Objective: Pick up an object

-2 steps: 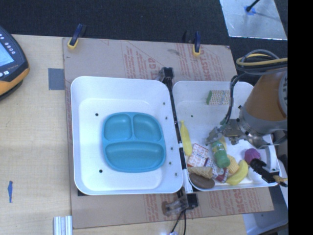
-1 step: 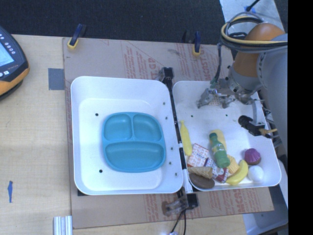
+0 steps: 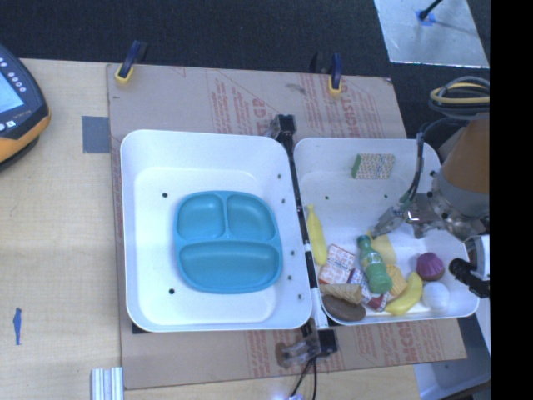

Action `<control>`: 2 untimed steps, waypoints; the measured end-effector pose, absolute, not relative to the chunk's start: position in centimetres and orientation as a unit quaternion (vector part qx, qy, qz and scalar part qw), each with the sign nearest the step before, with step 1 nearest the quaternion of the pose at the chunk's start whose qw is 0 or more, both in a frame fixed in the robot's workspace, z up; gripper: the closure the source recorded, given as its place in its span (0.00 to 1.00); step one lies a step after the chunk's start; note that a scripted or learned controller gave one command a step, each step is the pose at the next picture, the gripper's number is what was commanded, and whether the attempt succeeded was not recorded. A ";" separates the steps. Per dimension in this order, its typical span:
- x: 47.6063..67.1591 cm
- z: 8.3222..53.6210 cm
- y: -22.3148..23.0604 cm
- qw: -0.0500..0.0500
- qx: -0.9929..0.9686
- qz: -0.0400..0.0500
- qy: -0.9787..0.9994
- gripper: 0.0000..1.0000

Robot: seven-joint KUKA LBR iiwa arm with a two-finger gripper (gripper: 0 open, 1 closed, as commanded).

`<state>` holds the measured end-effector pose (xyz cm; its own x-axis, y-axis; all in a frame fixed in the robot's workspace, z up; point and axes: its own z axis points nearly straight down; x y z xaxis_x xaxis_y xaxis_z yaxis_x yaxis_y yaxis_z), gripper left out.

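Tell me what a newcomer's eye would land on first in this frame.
First, the blue divided plate, alone in the left bin. Next, the clutter in the right bin's near corner: a green bottle, bananas, a purple ball. The gripper hangs just above that pile.

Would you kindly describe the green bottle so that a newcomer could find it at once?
Look in the right white bin, at the heap of small items along its near edge. The green bottle lies mid-heap, beside the yellow banana and purple ball. It is the only green, capped item.
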<state>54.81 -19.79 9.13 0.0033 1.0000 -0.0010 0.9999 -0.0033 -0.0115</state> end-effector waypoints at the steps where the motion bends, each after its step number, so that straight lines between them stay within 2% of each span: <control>1: 64.2 11.8 -18.9 -0.003 -0.705 -0.002 -0.710 0.00; 2: 53.1 8.9 -17.0 0.007 -0.706 0.004 -0.708 0.00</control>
